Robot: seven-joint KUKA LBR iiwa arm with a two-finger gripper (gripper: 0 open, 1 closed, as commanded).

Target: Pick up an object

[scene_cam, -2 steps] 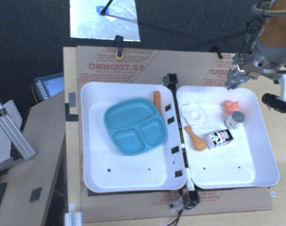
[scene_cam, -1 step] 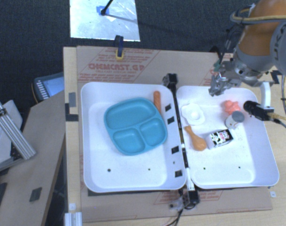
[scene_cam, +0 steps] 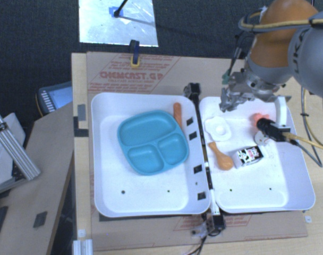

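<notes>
1. We see the bench (scene_cam: 151, 68) bearing two white bins side by side: the left bin (scene_cam: 108, 195) and the right bin (scene_cam: 278, 195).
2. The arm (scene_cam: 289, 31) reaches in from the right, and its gripper (scene_cam: 229, 104) hangs over the far edge of the right bin; we cannot tell how its jaws stand, and we see nothing between them.
3. In the left bin lies a blue divided plate (scene_cam: 152, 141).
4. An orange carrot-like piece (scene_cam: 177, 113) lies just beside the plate's far right corner.
5. In the right bin, a white fried-egg toy (scene_cam: 218, 129) lies just below the gripper.
6. A tan wooden spoon (scene_cam: 221, 156) lies near the divider.
7. A black-and-white carton (scene_cam: 248, 155) lies just beside the spoon.
8. A small orange-red object (scene_cam: 258, 119) lies near the far right wall.
</notes>
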